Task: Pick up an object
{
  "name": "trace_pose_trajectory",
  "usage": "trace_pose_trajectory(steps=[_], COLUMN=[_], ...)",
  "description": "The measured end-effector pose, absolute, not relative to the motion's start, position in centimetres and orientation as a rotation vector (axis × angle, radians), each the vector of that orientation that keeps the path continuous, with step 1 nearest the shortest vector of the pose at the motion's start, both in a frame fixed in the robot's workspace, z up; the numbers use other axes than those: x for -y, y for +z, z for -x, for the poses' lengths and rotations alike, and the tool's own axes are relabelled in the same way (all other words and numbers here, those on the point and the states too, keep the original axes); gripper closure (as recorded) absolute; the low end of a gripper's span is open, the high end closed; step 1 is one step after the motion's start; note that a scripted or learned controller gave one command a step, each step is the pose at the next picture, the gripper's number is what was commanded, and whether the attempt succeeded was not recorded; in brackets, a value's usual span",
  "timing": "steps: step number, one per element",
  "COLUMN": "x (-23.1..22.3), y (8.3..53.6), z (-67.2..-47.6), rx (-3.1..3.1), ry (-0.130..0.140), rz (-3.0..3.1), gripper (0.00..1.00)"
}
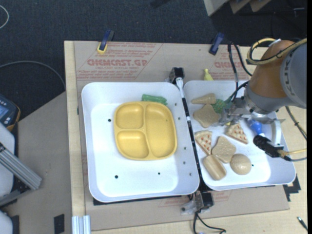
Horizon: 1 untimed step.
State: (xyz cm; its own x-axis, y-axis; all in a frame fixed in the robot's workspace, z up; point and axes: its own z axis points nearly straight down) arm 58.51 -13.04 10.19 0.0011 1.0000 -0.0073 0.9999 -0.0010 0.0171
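A single fixed camera looked down on the bench from above, at a slant, its gaze tipped toward the far edge. It stood far enough back to take in both bins whole: the left bin near the middle of the frame, the right bin toward the right side. Dark floor showed beyond the bench's far and left edges. The arm entered from the right.

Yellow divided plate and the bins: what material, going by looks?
Yellow divided plate: likely moulded plastic, matte to satin; uniform colour, soft rounded compartment ridges. Left bin and right bin: probably thin formed plastic, smooth white with slight sheen and rounded rims; could be coated metal.
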Motion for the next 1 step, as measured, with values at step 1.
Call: trace_pose_trajectory(steps=[1], x=[4.64], y=[18.96], z=[-53.21], rx=[-2.228], ry=[0.010], rz=[-2.212], gripper=[1.00])
